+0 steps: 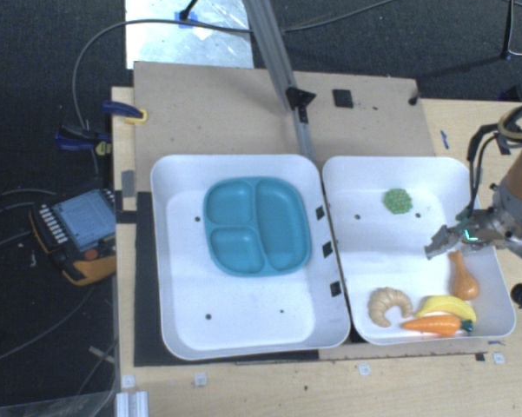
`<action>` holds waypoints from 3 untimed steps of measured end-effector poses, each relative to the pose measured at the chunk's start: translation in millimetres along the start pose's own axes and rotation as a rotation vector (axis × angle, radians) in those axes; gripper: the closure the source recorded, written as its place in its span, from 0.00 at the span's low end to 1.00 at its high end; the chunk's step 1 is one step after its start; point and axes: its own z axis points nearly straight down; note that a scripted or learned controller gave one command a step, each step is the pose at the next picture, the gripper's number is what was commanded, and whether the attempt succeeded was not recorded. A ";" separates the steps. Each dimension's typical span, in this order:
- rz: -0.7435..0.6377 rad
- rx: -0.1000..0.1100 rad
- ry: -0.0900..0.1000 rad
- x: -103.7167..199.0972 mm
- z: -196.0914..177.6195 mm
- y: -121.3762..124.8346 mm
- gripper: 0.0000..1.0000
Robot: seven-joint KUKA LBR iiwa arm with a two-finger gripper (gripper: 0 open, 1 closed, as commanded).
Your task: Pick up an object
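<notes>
Right bin, east edge: my end effector (pixel 443 243) above the toys.

My arm (pixel 519 200) enters from the right; whether the end effector is released or clenched, I cannot tell, and nothing shows in its grip. Right bin (pixel 365 174) contents: green ball (pixel 398 201) near the back, well apart from the rest; drumstick (pixel 463 276) just below my end effector; croissant (pixel 389 304), banana (pixel 447 306) and carrot (pixel 434 324) clustered at the front edge, carrot touching banana. Left bin (pixel 178 320) contents: blue divided plate (pixel 257 225), lying flat. Both bins sit side by side on the bench (pixel 208 102).
</notes>
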 end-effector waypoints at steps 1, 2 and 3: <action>0.000 -0.002 0.000 -0.1 -0.7 0.6 0.00; 0.003 0.002 0.001 5.0 60.7 -2.2 0.00; 0.004 -0.005 0.000 4.5 99.3 -0.1 0.00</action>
